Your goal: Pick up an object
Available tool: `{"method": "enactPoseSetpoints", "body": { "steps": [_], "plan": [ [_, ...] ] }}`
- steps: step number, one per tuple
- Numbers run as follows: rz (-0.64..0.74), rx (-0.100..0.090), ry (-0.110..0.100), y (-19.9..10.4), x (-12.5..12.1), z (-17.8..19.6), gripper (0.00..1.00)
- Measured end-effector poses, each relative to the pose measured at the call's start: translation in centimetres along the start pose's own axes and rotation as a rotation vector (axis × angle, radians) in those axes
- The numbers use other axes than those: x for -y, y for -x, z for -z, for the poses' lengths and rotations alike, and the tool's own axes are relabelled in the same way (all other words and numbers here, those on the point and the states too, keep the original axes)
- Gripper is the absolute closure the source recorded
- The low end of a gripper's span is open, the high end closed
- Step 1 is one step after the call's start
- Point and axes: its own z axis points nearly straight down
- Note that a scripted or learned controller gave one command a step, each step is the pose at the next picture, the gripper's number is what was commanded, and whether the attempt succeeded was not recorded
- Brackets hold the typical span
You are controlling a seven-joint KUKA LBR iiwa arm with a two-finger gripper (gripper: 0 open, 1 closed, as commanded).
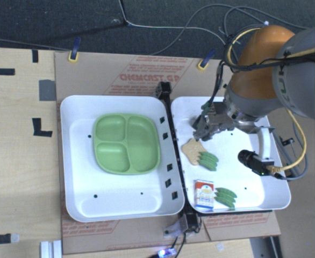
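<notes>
End effector [202, 129] low in the right shallow white bin [265, 198], just at 12 o'clock of a tan cracker-shaped piece [191, 151]; whether it is open or closed cannot be told. At 3 o'clock of the tan piece, touching it, a green pea-pod toy [208, 160]; toward 6 o'clock near the bin's front wall, a small red-and-white carton [203, 194] with a second green pea-pod toy [226, 196] beside it. Left shallow white bin [77, 198] holds a light green divided plastic plate [127, 143]; both bins on the cardboard-covered worktop [120, 74].
</notes>
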Motion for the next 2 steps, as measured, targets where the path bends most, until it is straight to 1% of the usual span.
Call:
{"method": "enactPoseSetpoints", "body": {
  "steps": [1,2],
  "plan": [
    [-0.001,0.000,0.000,-5.5,-1.8,0.3,1.00],
    [-0.002,0.001,-0.001,-9.9,-3.4,0.1,1.00]
  ]
}}
